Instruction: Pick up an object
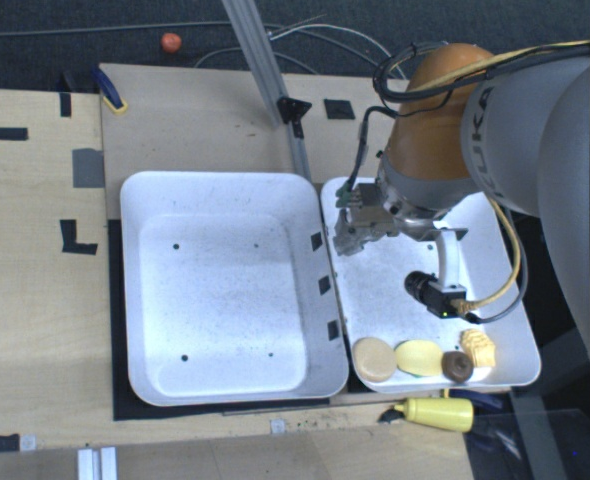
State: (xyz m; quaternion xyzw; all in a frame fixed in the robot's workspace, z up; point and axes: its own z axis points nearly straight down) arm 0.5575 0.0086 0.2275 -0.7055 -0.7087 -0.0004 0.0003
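**Right bin** (505, 268), white, shallow. Contents lie in a row along its near edge:
- round tan disc (374, 359), near-left corner;
- pale yellow oval piece (416, 357), just beside the disc;
- small dark brown round piece (458, 366), touching or nearly touching the yellow oval;
- yellow-orange blocky piece (478, 347), near-right corner, just behind the brown one.

Any of these could serve as the object to pick; all four rest on the bin floor.

**Left bin** (215, 203), white, shallow, its floor lightly speckled.

**Gripper** (353, 230), on the grey arm with the orange band, sits over the far-left part of the right bin, close to the wall shared with the left bin. It is well apart from the row of objects. Nothing shows between its fingers; whether they are apart or together cannot be told at this angle and blur.

**Bench, outside the bins:** yellow-handled tool (437, 413) just beyond the right bin's near edge; small orange ball (171, 41) on the dark surface past the far edge.

**Task status (judged):** not yet achieved. No object is lifted or gripped. Remaining: travel toward the near edge, descend on one piece, close, raise it.
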